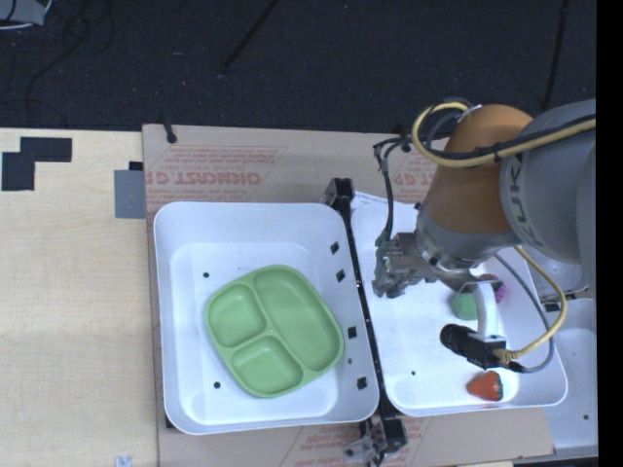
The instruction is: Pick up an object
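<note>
Gripper (391, 278) low by right bin's (421, 382) left wall; how open, can't tell (nothing seen held). Nearest pick: green lump (466, 305), near, toward view's right. Red thing (485, 387) farther, at the bin's near corner.

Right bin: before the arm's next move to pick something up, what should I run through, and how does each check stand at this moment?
1. Gripper over the right bin: ok, it sits at the bin's left side, near the divider.
2. Something there to pick: ok, a red thing lies by the bin's lower right corner and a pale green thing lies partly under the arm.
3. Gripper lined up with either one: not ok, both lie to its right, apart from it.
4. Gripper already holding something: cannot tell.
5. Green divided plate out of the way: ok, it lies flat in the left bin.
</note>
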Available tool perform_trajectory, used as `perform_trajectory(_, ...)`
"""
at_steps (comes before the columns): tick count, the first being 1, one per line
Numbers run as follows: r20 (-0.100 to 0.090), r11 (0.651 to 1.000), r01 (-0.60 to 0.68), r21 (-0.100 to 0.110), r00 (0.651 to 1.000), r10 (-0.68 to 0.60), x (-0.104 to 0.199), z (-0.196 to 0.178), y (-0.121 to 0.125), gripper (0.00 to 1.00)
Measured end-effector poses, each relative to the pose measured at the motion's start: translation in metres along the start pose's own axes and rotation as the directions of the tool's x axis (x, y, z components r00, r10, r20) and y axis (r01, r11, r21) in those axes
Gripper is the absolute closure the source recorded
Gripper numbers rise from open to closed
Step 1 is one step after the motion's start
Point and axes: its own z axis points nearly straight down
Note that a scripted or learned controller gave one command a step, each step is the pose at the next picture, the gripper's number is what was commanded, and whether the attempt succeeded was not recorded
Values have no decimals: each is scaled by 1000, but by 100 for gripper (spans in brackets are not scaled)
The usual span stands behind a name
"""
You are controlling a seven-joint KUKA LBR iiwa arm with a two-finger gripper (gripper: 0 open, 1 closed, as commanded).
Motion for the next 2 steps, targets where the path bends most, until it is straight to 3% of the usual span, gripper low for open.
perform_trajectory(2,0,1000,2,-1,1000,-2,106,-15,-14,100)
